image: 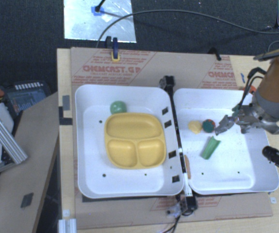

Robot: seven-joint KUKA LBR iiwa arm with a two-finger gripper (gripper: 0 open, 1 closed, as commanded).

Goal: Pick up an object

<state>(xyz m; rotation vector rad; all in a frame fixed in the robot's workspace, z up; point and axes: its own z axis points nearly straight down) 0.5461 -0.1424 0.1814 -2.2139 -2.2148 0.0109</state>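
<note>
In the right bin (236, 178) lie three small things: a yellow ball-like piece (194, 126), a dark green and red round piece (208, 125) touching it on the right, and a green cylinder (209, 147) lying slantwise below them. My gripper (223, 126) hangs over the right bin, just right of the green and red piece and above the cylinder's upper end. Its fingers point left and downward. I see nothing between them.
The left bin (88, 178) holds a yellow three-compartment tray (134, 140) and a green ball (118, 107) at the tray's upper left corner. A black divider (175, 135) runs between the bins. A cable and a clamp lie beyond the bins' far edge.
</note>
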